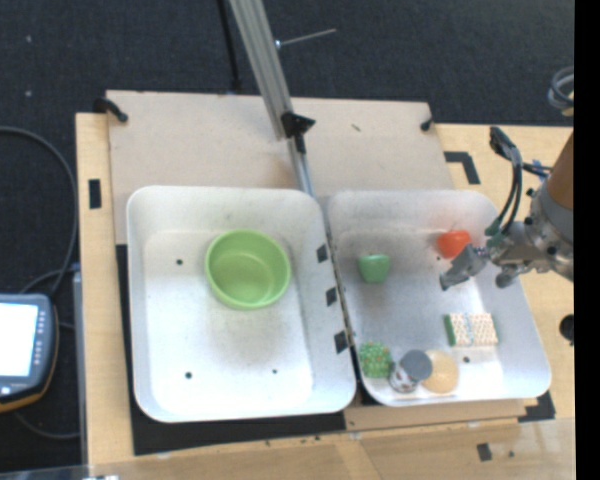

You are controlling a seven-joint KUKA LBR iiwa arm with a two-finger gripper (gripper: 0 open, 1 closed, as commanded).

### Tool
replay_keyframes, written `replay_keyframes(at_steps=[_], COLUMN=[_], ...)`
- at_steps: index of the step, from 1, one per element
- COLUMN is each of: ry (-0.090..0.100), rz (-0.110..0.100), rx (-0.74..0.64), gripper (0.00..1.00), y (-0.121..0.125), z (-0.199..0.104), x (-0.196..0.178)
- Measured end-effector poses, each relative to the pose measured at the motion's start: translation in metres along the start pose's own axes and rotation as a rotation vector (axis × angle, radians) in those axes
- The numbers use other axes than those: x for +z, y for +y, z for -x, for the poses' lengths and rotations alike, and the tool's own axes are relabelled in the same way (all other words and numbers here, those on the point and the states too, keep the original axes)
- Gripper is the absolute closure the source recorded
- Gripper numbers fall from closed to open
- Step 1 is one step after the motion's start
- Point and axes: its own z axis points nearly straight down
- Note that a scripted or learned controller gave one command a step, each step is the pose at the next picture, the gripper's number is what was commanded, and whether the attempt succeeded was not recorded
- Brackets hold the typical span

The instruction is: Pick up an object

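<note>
My gripper (478, 276) hangs over the right bin (520, 368) near its right side, with its two dark fingers spread open and nothing between them. An orange object (453, 241) lies just up and left of the left finger (454, 273). Below the gripper rests a white and tan checkered block (471, 329). A small green piece (374, 266) sits at the bin's left middle. Along the near edge lie a green knobbly object (374, 358), a grey round object (414, 366) and a tan disc (442, 371).
The left bin (160, 368) holds a light green bowl (247, 268). A metal post (265, 58) rises from behind the divide between the bins. A tablet (10, 343) lies off the bench at the left.
</note>
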Motion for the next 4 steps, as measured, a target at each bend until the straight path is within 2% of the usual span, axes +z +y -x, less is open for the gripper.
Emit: replay_keyframes(at_steps=[1,2,4], ry=[0.0,-0.001,-0.002], rz=[0.001,-0.007,-0.002], rx=[0.002,0.004,0.004], gripper=[0.0,0.0,0.0], y=[0.0,-0.002,0.005], z=[0.0,0.006,0.0], x=[0.0,0.062,0.178])
